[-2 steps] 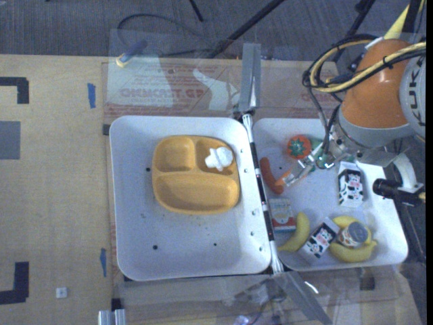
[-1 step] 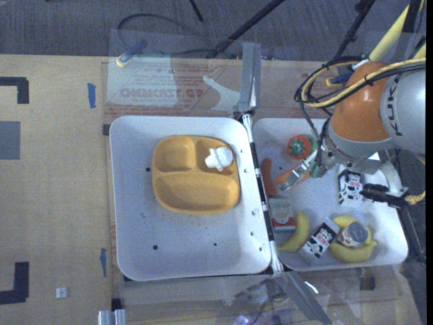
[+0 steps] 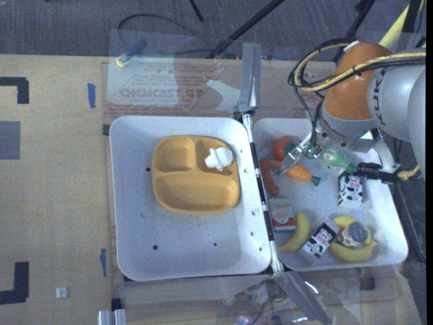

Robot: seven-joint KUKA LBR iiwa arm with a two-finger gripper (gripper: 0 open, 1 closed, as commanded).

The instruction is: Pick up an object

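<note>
My gripper (image 3: 295,157) hangs low over the upper left part of the right bin (image 3: 398,230), at the end of the grey arm with its orange band. It is just above an orange carrot-like piece (image 3: 300,175) and beside a red round piece (image 3: 282,145). A red sausage shape (image 3: 270,181) lies a little to its left, by the bin's inner wall. Nothing can be seen held in the gripper. A green item (image 3: 337,158) lies just right of the gripper, partly under the wrist.
The right bin also holds a cow-patterned carton (image 3: 350,189), a second one (image 3: 319,240), a banana (image 3: 298,233), a small box (image 3: 281,212) and a yellow fruit with a round can (image 3: 354,234). In the left bin (image 3: 128,202) sits a yellow divided plate (image 3: 195,185) bearing a white object (image 3: 219,158).
</note>
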